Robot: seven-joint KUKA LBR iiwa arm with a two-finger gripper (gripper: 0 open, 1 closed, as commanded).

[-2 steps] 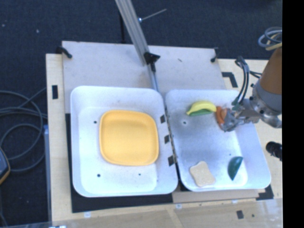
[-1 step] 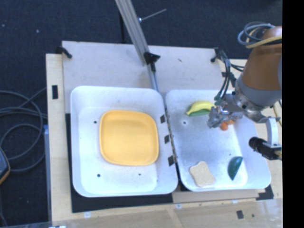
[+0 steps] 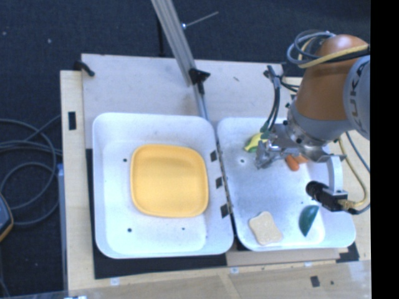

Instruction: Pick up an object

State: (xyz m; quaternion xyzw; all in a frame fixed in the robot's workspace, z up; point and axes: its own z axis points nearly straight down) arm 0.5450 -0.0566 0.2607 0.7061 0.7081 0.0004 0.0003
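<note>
Jaws hang just beside the yellow-green object (image 3: 252, 144) (right bin (image 3: 274, 192)).

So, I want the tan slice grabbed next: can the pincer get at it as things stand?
Probably yes. The tan slice lies uncovered in the right bin, apart from the teal piece; bare floor separates it from the pincer.

Here's the arm (image 3: 324, 114): a fat, rounded orange band (image 3: 333, 64) glowing above the wrist, and smooth grey casing (image 3: 366, 114) beside it with dark lettering on the shell, partly cut off. Thin grey cables (image 3: 307, 42) loop over the top, and a dark cable (image 3: 274, 104) trails down the side. The gripper (image 3: 265, 156) is bare, silvery metal.
</note>
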